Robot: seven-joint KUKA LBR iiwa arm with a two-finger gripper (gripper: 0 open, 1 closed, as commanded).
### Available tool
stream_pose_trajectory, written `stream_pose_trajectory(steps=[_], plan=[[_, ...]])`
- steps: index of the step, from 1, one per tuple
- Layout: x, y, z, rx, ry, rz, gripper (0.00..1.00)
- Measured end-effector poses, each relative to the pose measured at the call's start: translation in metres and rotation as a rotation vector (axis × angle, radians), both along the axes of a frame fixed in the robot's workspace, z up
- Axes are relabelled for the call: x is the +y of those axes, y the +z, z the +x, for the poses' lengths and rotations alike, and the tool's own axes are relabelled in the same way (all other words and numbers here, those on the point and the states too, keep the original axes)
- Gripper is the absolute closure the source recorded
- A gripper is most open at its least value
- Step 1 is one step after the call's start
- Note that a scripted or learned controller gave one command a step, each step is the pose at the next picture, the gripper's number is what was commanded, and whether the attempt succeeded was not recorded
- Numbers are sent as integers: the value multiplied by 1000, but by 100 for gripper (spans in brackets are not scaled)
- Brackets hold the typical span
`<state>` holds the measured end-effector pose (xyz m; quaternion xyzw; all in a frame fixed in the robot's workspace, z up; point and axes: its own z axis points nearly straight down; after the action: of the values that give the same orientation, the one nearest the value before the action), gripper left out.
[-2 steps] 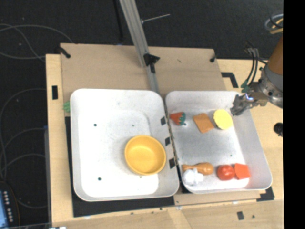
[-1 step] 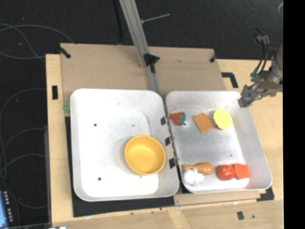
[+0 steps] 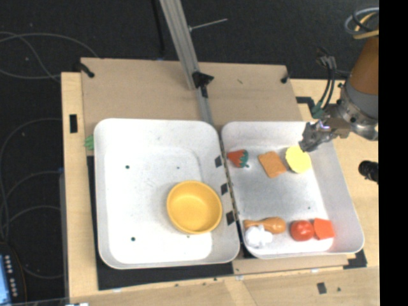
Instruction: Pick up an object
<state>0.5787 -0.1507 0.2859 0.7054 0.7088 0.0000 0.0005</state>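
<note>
Looking down at the counter (image 3: 159, 88), we see two white bins side by side. The left bin (image 3: 127, 152) carries a yellow bowl (image 3: 194, 207), lower centre of the frame, sitting upright near the divider.

The right bin (image 3: 331, 190) has the candidates for the pick: a small red item with a green bit (image 3: 238, 159) at its upper left, an orange-tan flat piece (image 3: 273, 164) just right of that, and a yellow round piece (image 3: 298, 160) just beside the tan one. Along the bottom edge we see a white lump (image 3: 258, 236), touching an orange-brown elongated item (image 3: 269, 224), then a red round item (image 3: 301, 230) touching an orange block (image 3: 323, 228).

The arm comes in from the right of the frame, and the gripper (image 3: 313, 137) sits at the upper right of the right bin, directly above the yellow round piece and overlapping its top edge. We cannot tell whether it is spread or pressed together, or whether it actually touches the piece.

A grey metal pole (image 3: 182, 37) runs diagonally from the top centre of the frame down toward the gap between the bins.
</note>
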Motion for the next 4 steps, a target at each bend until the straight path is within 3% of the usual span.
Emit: stream_pose_trajectory(steps=[4], plan=[[190,-23,-38,1,3,2,100]])
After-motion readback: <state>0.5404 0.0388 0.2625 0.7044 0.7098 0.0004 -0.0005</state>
